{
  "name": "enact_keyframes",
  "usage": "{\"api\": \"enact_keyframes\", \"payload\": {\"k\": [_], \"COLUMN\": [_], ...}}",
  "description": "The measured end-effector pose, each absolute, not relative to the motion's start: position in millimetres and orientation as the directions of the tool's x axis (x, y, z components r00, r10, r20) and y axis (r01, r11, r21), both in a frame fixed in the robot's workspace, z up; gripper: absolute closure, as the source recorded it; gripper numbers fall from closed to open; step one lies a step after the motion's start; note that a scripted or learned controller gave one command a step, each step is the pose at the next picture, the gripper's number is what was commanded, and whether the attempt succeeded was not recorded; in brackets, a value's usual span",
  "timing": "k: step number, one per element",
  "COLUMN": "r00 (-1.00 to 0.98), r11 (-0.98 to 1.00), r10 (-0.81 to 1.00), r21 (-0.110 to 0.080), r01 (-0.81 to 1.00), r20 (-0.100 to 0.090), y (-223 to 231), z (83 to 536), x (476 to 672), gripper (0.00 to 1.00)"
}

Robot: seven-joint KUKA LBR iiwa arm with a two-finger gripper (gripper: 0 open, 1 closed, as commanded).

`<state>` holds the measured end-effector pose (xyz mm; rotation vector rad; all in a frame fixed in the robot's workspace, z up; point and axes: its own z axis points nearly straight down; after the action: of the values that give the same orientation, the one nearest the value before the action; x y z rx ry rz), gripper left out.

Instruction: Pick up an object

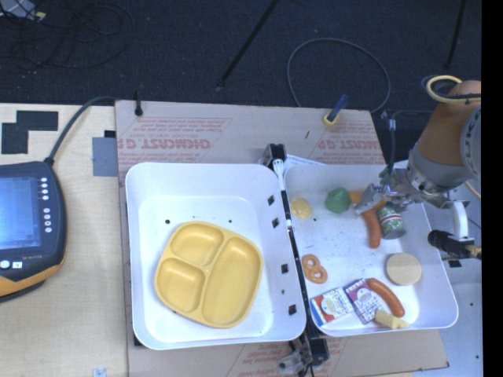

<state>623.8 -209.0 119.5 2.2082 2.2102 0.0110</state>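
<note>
can (391,222): small, green label, silver top | upright or slightly tilted | right bin, upper right | touching orange sausage (372,228)

Even, moderately bright overhead light, white bins (204,181) left of the gripper (383,197) near washed out, soft short shadows under the gripper and small items below it, dark floor beyond underexposed, overall slight softness, mild grain

The hand (387,199) hangs over the right white bin (440,309), just above a small green-labelled can (391,223) beside an orange sausage (371,228); a yellow divided plastic tray (208,272) lies in the left white bin (149,187).
</note>
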Motion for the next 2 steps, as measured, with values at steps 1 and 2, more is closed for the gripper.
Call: {"api": "enact_keyframes", "payload": {"k": [1,2], "r00": [-0.003,-0.003], "r11": [0.004,0.004], "r10": [1.0,1.0], "r21": [0.018,0.019], "r01": [1.0,1.0], "r20": [-0.006,-0.006], "y": [-201.4,-201.1], "z": [114.4,114.3], "x": [622.2,622.1], "gripper": [0.0,0.0]}}
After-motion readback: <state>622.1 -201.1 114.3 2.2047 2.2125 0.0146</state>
